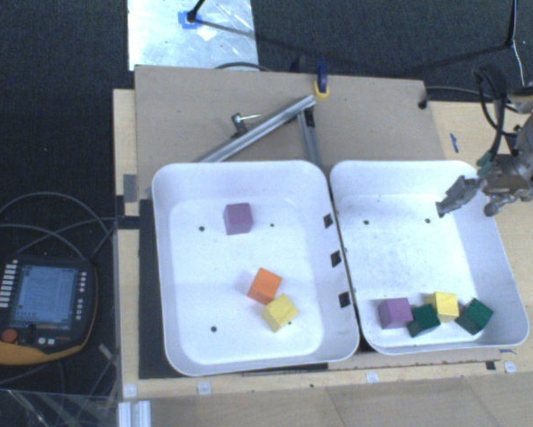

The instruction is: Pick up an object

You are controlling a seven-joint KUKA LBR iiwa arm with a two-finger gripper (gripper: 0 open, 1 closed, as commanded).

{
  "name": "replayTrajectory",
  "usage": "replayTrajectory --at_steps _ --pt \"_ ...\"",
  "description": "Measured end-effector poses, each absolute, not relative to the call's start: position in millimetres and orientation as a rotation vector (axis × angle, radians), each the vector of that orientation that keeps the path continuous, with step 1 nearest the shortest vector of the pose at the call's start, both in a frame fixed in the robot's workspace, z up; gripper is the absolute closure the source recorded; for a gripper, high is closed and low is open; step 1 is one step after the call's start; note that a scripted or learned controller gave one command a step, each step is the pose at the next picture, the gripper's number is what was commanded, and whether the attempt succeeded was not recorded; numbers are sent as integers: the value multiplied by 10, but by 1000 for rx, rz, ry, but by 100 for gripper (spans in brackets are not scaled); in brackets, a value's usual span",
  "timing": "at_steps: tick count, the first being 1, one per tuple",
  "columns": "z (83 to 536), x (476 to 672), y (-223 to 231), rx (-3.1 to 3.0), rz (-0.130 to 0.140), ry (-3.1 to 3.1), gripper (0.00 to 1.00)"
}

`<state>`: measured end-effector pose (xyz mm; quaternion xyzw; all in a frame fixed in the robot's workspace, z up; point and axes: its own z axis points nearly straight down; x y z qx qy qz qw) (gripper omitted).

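White right bin [493, 247] holds the purple cube [394, 311] in a tight front row — my claw [466, 198] hovers well apart, spread, pinching nothing. I judge crowding risks a fouled grasp.

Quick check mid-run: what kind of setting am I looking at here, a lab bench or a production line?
Most likely a robotics lab test bench. Two white bins hold only small coloured blocks, a teach pendant lies on the carpet with loose cables, and the gripper hangs over the right bin.
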<state>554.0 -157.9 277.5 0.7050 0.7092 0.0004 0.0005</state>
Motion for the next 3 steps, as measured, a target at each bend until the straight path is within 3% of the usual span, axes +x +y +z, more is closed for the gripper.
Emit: replayTrajectory --at_steps 1,3 --pt "2777 5541 -1578 2215 2 2226 0" --pt "1846 5609 -1663 2220 -3 2225 0"
